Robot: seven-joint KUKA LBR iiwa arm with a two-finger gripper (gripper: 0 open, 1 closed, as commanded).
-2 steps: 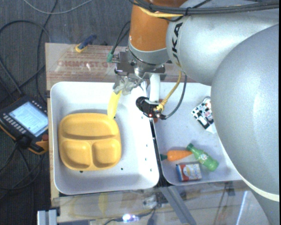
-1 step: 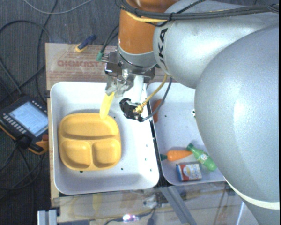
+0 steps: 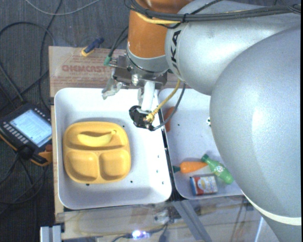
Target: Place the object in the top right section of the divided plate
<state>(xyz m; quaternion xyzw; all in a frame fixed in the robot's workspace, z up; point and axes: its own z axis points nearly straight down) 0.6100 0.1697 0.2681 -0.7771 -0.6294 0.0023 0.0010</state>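
- In the right bin (image 3: 192, 132), nearest the front, a small can or box with a blue and red label (image 3: 204, 184) lies just beside a green bottle (image 3: 218, 170) and a carrot (image 3: 193, 166); the bottle's neck touches or nearly touches the carrot.
- The left bin (image 3: 65, 190) holds the yellow divided plate (image 3: 66, 158) towards its left side, flat on the bin floor.
- The plate has two smaller sections on its near side and one wide section across its far side.
- The banana (image 3: 98, 133) lies in that wide far section, stretched left to right, its right end reaching the plate's top right corner.
- Beyond the plate, the gripper (image 3: 110, 89) hangs over the far part of the left bin, apart from the plate and the banana; whether it is open or closed cannot be told.
- A small orange thing (image 3: 166, 116) shows at the far left edge of the right bin, partly hidden.
- The grey arm (image 3: 242, 84) with its orange band (image 3: 146, 34) covers the right of the view.
- Behind the bins, a printed cardboard sheet (image 3: 78, 72) lies on the surface, and a handheld screen unit (image 3: 28, 130) sits left of the left bin.
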